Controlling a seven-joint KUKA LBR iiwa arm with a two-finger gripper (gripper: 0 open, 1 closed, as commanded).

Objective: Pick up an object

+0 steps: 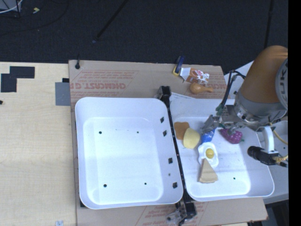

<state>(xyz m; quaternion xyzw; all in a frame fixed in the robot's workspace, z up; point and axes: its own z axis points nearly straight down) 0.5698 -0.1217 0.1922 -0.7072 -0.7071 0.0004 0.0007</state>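
Note:
The right bin (235, 185) holds several small toys. A brown piece (180, 128) and a yellow round piece (191, 138) lie near its left wall. Beside them are a blue object (207, 136), a fried egg toy (208, 153) and a tan wedge (207, 172). A purple grape bunch (232, 135) lies further right. My gripper (214, 123) hangs low over the bin, just above the blue object and left of the grapes. Whether it touches the blue object is not clear.
The left bin (122, 109) stands beside the right one, with a black divider rail (171, 145) between them. Behind the right bin lie an orange toy (199, 88), a white packet (197, 74) and a blue-yellow clip (178, 66). A black part (261, 155) juts in at the right.

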